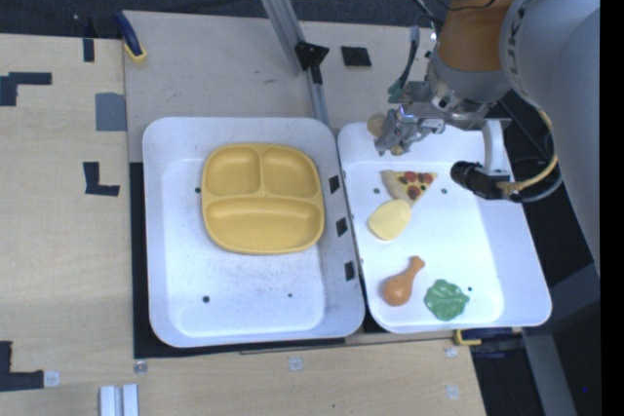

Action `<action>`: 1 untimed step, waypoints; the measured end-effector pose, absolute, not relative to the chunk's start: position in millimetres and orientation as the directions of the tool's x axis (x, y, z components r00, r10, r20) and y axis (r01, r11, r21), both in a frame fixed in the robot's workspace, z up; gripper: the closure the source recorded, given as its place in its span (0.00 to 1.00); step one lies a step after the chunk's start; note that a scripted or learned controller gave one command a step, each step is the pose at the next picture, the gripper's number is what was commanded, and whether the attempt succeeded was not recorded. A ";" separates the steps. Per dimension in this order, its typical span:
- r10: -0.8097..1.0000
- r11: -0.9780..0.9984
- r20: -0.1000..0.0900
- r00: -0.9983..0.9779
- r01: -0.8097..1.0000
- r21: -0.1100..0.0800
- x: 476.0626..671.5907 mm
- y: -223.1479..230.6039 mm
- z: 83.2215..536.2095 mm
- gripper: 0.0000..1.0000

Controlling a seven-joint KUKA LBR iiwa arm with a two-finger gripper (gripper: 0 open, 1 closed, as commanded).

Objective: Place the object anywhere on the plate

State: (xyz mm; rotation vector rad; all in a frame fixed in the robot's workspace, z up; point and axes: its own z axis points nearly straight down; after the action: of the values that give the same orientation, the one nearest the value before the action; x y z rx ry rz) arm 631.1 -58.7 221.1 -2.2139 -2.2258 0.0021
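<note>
A green leafy toy (446,299) lies nearest the camera, at the front of the right bin (507,258), with a toy drumstick (403,282) just to its left; the drumstick's long axis runs on a slant, its fat end toward the front left and its thin bone end pointing up to the back right. Behind these lie a pale yellow piece (389,219) and, further back, a pizza slice (409,183) whose tip points toward the front right. The gripper (394,140) hangs over the bin's back left corner, near the pizza slice; whether its fingers are spread or closed cannot be told. The yellow divided plate (262,198) sits in the left bin (175,239), nothing on it.
</note>
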 end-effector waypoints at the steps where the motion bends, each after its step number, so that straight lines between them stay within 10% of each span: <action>1: 1.000 0.007 0.002 -0.007 1.000 -0.002 620.8 -2.8 230.7 1.00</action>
State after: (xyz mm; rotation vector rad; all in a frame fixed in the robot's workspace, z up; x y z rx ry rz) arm 620.8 -2.8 230.7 -2.2120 -2.2269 0.0003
